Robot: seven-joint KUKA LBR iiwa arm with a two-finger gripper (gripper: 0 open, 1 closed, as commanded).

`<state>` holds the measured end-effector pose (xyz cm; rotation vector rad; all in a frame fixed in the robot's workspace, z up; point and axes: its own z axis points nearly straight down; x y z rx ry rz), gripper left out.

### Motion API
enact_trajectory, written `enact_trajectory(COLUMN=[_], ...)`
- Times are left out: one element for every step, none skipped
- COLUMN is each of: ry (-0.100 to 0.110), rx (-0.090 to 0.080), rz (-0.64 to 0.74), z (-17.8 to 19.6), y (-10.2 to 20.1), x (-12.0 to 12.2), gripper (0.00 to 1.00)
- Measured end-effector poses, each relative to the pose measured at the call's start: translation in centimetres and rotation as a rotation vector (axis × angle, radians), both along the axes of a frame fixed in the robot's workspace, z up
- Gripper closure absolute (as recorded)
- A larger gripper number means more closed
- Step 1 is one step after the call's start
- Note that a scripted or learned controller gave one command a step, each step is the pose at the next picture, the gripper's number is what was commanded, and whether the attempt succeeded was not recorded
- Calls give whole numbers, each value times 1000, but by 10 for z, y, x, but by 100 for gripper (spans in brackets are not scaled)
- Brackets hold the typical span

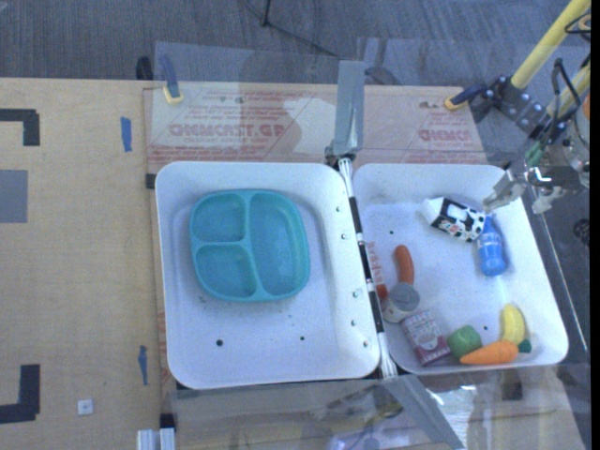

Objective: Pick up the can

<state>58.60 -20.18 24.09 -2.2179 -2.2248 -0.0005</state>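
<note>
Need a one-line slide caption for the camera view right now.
Gripper hovers at right bin's far edge; can lies untouched near the divider.

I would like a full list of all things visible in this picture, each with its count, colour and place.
bins: 2, white, side by side on the bench
plate: 1, teal, three compartments, left bin
can: 1, grey, right bin, near the left wall
sausage: 1, red-orange, just above the can
carton: 1, black and white, upper right bin
bottle: 1, blue, beside the carton
box: 1, dark red, lower right bin
pepper: 1, green, lower right bin
carrot: 1, orange, lower edge
banana: 1, yellow, lower right corner
gripper: 1, grey, above the carton
</note>
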Motion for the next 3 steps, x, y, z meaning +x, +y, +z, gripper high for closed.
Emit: enact_trajectory(ry=[-5, 2, -3], rx=[2, -1, -2], rz=[23, 25, 93], z=[-144, -135, 13], y=[14, 14, 68], x=[45, 43, 38], gripper=[0, 100, 100])
